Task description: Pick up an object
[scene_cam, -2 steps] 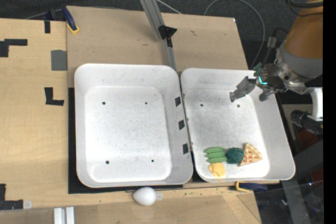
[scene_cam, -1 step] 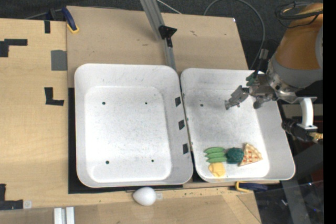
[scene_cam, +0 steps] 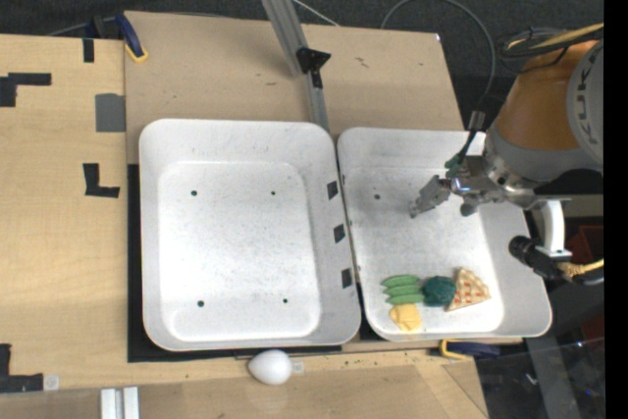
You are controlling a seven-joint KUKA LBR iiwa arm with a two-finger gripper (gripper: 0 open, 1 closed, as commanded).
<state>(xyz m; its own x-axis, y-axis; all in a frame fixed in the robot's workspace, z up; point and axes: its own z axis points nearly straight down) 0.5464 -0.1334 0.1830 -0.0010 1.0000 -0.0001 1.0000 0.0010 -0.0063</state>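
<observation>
Several small toy foods lie in the near corner of the right bin [scene_cam: 392, 162]: a green pea pod [scene_cam: 400, 286], a dark green broccoli piece [scene_cam: 439, 289], a pizza slice [scene_cam: 471, 290] and a yellow piece [scene_cam: 405, 315]. My gripper [scene_cam: 446, 203] hangs over the middle right of that bin, well above and behind the foods. Its fingers stand apart, one grey finger [scene_cam: 425, 201] pointing left, and nothing is between them.
The left bin [scene_cam: 157, 152] lies beside the right one, joined by black clips. A white egg-shaped object [scene_cam: 270, 367] rests on the bench just outside the left bin's near edge. A metal pole [scene_cam: 280, 0] slants in from the back.
</observation>
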